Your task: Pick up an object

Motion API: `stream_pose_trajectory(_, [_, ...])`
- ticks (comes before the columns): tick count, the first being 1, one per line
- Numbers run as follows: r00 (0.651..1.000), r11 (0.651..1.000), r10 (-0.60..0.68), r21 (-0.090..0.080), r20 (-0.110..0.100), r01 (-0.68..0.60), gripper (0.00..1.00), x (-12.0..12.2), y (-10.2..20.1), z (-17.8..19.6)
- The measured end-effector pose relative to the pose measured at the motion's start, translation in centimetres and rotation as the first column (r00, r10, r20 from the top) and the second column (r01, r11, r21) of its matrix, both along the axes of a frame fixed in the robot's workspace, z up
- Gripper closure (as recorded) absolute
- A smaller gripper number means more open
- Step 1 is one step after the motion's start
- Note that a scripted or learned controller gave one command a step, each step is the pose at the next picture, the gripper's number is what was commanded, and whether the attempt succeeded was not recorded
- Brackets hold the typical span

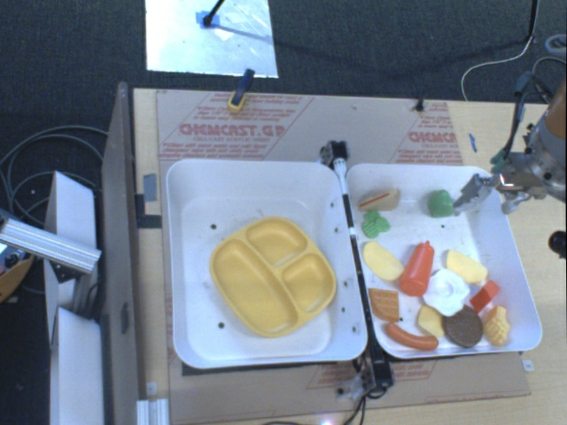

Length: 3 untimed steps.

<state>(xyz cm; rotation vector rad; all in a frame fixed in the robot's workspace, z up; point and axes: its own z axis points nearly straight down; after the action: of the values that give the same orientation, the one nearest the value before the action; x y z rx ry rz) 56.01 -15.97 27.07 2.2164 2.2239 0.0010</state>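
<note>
While cardboard bench bears bins | dark carpet | foil sheet

red "CHEMCAST GP" print, repeated, on bench sheet

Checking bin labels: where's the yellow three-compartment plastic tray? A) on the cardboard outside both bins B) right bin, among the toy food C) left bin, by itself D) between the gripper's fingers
C: the yellow three-compartment plastic tray lies flat in the left white bin, while the toy food items, such as the red plastic bottle, sit in the right white bin.
</note>
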Motion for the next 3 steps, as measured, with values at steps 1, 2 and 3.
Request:
stream_pose_trajectory(1, [1.0,1.0,-0.001,0.005,-0.013,0.001,0.0,-3.0,2.5,-11.4])
stream_pose_trajectory(2, [1.0,1.0,-0.003,0.001,0.002,0.003,0.0,-3.0,3.8,-18.7])
stream_pose_trajectory(3, [1.0,1.0,-0.002,0.0,0.004,0.002,1.0,-2.9,3.7,-17.5])
